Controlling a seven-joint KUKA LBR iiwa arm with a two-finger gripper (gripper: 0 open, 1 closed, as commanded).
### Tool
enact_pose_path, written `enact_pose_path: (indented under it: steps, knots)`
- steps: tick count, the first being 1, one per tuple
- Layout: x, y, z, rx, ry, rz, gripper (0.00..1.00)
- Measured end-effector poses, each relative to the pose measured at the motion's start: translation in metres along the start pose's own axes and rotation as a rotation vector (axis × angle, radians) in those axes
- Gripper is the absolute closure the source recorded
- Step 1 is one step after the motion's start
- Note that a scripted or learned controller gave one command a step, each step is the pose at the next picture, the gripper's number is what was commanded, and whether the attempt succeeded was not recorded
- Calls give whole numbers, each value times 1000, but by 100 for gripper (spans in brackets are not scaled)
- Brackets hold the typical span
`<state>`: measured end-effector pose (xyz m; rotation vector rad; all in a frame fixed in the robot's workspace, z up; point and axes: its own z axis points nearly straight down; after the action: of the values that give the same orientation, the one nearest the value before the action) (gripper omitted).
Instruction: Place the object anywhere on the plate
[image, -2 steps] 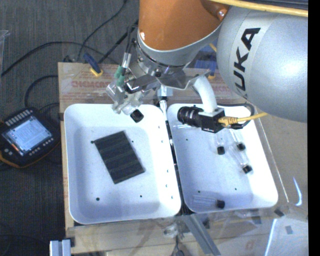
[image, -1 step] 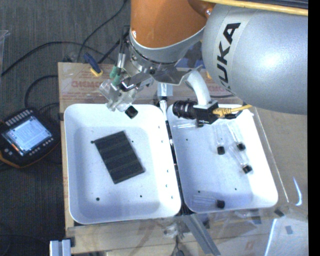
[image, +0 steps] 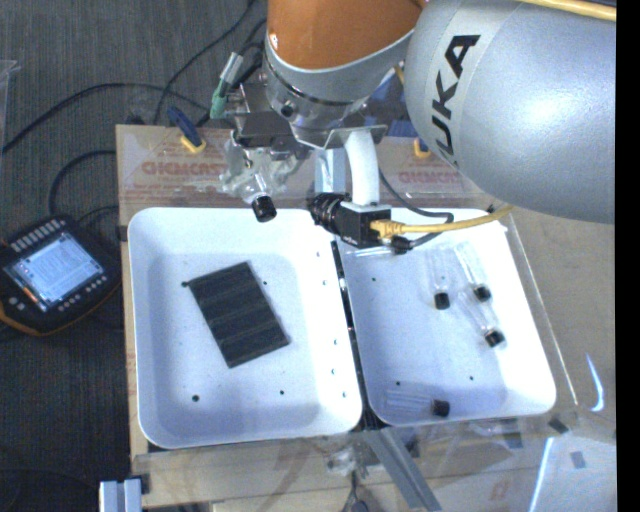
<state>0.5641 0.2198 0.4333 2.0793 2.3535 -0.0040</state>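
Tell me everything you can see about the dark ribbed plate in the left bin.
The dark ribbed plate is a flat, black, rectangular slab with parallel grooves running along its surface. It looks like plastic or rubber. It lies flat on the floor of the left bin, near the middle, turned at a slant to the bin's walls. Nothing rests on it, and it touches none of the bin's walls.

Plate (image: 238, 314) in left bin (image: 160, 400), small objects (image: 482, 294) in right bin (image: 400, 340)

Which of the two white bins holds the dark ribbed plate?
The left bin: the dark ribbed plate lies flat in it, while the right bin holds small clear black-capped pieces.
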Motion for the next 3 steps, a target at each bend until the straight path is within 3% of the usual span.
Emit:
enact_pose_path:
  steps: [1, 3]
  knots:
    - [11, -33, 0, 1, 0, -51, 100]
    - [7, -15, 0, -1, 1, -334, 100]
